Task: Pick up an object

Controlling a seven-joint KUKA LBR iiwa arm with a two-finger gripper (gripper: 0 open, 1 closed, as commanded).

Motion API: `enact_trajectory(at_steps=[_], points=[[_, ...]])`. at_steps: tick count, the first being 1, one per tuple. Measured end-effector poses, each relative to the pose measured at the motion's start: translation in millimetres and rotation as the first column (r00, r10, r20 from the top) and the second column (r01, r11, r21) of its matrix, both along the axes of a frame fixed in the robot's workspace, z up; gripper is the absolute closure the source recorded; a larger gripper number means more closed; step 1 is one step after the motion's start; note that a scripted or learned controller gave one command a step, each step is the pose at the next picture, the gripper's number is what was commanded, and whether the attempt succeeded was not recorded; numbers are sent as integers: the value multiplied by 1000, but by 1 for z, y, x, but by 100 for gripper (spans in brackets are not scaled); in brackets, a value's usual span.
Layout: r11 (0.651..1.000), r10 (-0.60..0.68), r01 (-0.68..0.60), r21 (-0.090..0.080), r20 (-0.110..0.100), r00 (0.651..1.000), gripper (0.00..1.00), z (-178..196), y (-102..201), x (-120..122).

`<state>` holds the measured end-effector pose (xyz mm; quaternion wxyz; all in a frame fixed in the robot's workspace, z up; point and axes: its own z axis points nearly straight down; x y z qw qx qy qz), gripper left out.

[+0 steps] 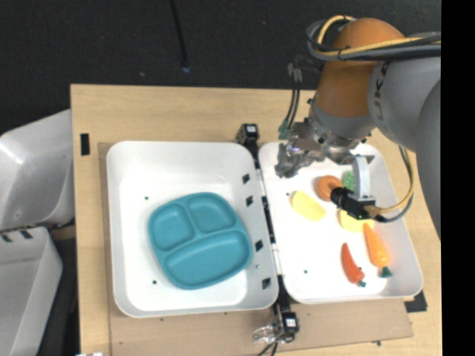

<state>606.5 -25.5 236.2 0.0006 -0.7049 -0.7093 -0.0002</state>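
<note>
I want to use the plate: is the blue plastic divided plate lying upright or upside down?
Upright. The blue plastic divided plate lies flat in the left white bin, its three compartments facing up, with nothing in them.

Bright, even overhead light whitens both bins [182, 153] with mild glare; shadows stay soft, the background is dark, and the picture is slightly grainy.
</note>
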Motion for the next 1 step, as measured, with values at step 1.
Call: enact_trajectory(at_steps=[1], points=[[1000,1,-1,0,0,1000,100,-4,61,-6]])
